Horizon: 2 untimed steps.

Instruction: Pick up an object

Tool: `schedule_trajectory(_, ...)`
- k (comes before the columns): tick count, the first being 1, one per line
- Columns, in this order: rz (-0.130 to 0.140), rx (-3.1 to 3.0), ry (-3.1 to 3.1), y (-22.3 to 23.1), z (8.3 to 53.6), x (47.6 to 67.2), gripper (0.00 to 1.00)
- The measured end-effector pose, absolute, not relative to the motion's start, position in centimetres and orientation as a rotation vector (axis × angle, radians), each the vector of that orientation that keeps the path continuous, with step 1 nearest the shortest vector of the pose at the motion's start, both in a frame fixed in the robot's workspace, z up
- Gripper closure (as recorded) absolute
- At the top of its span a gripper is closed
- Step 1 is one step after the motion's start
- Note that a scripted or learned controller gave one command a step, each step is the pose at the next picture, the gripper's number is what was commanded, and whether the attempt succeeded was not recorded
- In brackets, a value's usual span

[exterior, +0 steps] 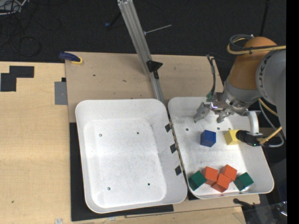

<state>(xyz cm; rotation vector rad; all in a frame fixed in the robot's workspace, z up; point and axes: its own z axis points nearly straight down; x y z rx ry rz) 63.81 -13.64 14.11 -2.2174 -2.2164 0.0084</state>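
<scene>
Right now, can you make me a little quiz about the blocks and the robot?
1. True or false: the blue block lies in the right bin.
2. How many orange blocks lie in that bin?
3. Which block is nearest the yellow block? A) blue B) a green block C) an orange one

Key
1. True. The gripper hangs over this bin too, above the blue block.
2. Three, bunched at the near edge between the two green ones.
3. A. Blue sits just beside yellow, apart from it; the others lie further toward the near edge.
</scene>
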Motion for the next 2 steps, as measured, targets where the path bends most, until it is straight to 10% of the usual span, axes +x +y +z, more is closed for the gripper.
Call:
schedule_trajectory(1, 0.003, -2.221, -2.218, -13.5, 8.9, 63.8, 0.00)
schedule_trajectory(2, 0.002, -2.227, -2.213, -13.7, 10.1, 63.8, 1.00)
